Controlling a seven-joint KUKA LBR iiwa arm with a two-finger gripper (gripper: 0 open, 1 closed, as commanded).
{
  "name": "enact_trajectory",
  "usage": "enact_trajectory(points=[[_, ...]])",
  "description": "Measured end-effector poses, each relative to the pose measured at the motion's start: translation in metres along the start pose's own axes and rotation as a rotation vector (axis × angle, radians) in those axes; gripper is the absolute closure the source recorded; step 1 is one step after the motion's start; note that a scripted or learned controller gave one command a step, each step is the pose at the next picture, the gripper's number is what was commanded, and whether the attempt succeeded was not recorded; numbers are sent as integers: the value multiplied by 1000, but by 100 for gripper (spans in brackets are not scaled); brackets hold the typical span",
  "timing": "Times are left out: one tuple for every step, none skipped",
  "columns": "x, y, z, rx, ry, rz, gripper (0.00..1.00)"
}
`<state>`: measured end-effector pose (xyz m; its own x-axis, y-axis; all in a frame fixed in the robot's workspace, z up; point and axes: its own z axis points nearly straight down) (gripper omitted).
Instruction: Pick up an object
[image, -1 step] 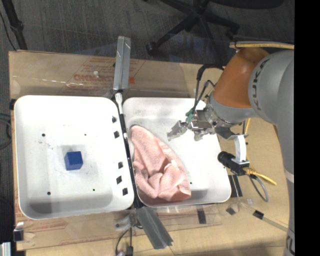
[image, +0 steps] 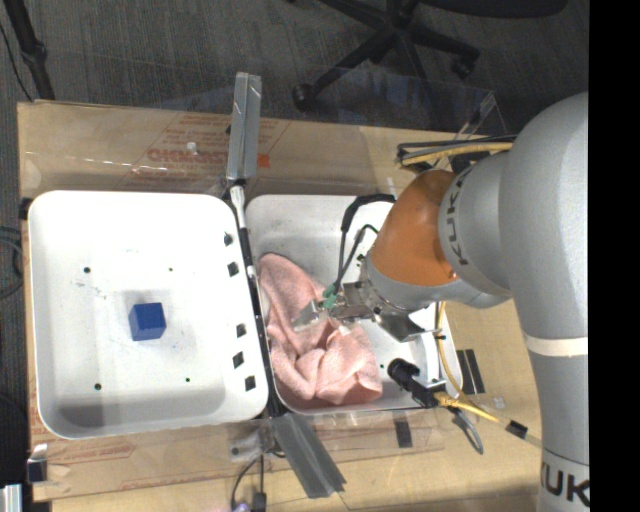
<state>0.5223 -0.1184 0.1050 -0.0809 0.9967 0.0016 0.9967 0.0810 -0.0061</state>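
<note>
A crumpled pink cloth (image: 305, 340) lies along the left side of the right bin (image: 300, 225). My gripper (image: 322, 310) is down in that bin, right over the middle of the cloth, with its tip against the fabric. The wrist above hides whether cloth lies between the fingers. A small blue cube (image: 148, 320) sits alone on the floor of the left bin (image: 130, 215), well away from the arm.
The grey arm with its orange band (image: 420, 245) covers the right half of the right bin. A grey divider bar (image: 243, 120) runs between the bins at the back. Office chair legs (image: 390, 45) stand on the floor beyond the bench.
</note>
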Motion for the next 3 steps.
enact_trajectory(points=[[-1,0,-10,0,-1,-5,100],[20,51,-123,-5,-1,42,100],[37,121,-125,-2,-1,188,100]])
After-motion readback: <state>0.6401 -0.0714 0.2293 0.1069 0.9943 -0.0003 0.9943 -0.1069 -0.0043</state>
